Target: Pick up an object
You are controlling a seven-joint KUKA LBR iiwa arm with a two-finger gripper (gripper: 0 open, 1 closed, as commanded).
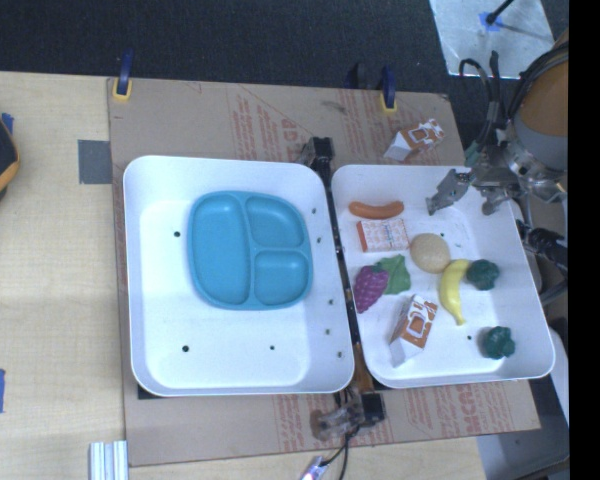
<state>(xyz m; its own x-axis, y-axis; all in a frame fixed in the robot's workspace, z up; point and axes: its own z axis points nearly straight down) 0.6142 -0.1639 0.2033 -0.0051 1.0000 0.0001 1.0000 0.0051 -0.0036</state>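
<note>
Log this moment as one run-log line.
claw: open, above right bin's far edge | holding: nothing | nearest: hot dog | blue plate: left bin

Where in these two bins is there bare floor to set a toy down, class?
Left bin: bare white floor all round the blue plate, widest along the front. Right bin: crowded in the middle; small bare patches between carton and front broccoli, and by the end effector.

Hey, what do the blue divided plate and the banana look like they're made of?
The blue divided plate looks like moulded plastic: one even colour, a smooth, fairly matte surface and rounded compartment walls. The banana seems to be a plastic toy, judging by its uniform bright yellow and smooth skin, though the view is too coarse to be sure.
</note>
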